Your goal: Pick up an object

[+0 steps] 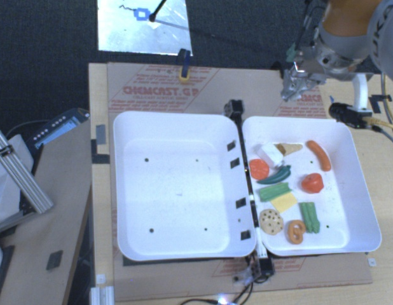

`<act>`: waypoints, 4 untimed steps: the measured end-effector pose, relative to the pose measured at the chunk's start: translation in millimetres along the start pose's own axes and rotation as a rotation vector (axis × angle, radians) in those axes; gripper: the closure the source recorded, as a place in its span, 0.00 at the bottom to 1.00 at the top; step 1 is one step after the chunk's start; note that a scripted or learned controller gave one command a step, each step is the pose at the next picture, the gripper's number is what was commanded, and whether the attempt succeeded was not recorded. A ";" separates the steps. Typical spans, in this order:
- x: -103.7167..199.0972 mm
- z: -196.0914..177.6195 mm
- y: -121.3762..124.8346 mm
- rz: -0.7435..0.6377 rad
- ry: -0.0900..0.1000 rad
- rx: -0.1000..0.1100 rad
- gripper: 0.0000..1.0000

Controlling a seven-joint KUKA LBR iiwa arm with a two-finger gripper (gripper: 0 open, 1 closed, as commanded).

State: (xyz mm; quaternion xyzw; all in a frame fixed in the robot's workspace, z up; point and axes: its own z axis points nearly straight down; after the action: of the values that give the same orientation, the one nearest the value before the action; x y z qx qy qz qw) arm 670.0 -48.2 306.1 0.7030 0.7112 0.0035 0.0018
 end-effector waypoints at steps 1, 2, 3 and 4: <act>106.9 -14.0 0.1 -0.004 0.003 0.003 1.00; 104.4 54.9 -1.6 0.008 -0.003 0.012 1.00; 165.9 7.0 -21.5 0.001 0.001 0.002 1.00; 254.1 -40.3 -10.1 -0.001 0.004 0.000 1.00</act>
State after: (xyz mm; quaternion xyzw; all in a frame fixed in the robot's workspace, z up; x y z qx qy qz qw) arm 656.7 205.7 346.9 0.7026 0.7116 0.0049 0.0005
